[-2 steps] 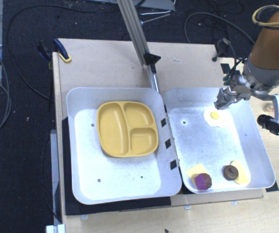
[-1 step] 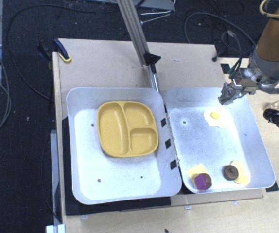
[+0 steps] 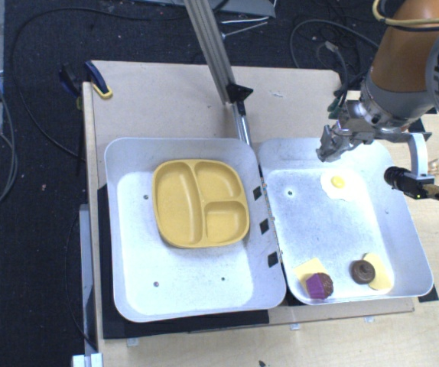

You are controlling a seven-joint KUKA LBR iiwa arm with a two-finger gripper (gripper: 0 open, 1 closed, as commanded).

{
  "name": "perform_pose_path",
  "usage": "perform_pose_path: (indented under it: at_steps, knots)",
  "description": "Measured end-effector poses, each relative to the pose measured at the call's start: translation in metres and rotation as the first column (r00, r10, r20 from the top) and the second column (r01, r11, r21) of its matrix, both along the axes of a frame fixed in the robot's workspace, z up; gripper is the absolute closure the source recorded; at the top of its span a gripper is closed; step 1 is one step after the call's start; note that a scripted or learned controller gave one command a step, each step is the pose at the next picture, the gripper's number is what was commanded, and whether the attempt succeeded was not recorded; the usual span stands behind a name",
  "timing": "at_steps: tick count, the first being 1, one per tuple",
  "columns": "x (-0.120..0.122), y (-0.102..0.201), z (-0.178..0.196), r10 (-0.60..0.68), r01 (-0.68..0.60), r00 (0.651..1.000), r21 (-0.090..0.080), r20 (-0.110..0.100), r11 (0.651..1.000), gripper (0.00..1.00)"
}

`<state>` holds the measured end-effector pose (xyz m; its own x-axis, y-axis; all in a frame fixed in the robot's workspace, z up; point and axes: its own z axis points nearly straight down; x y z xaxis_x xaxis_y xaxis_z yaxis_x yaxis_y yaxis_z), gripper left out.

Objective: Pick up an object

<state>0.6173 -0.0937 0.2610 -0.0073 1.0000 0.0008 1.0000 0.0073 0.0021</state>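
Note:
My gripper (image 3: 330, 152) hangs over the far edge of the right bin (image 3: 403, 228), a little up and left of a toy fried egg (image 3: 336, 183) that lies on the bin floor. Nothing shows between its fingertips. Near the bin's front edge sit a purple object (image 3: 319, 285) on a yellow piece (image 3: 308, 269) and a brown round object (image 3: 362, 271) beside another yellow piece (image 3: 381, 276). In the left bin (image 3: 128, 228) lies a yellow divided plate (image 3: 201, 202).
A slanted metal pole (image 3: 213, 44) crosses from the top down to the gap between the bins. Black clips (image 3: 265, 225) line that gap. A black part with cables (image 3: 403, 179) juts from the arm over the right bin's right side.

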Motion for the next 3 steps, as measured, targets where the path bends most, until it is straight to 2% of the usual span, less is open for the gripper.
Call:
perform_pose_path:
  at_steps: [3]
  knots:
    - [0.016, 0.159, -0.002, 0.0, 0.0, 1.0, -0.001, -0.001, 1.0, 1.0]
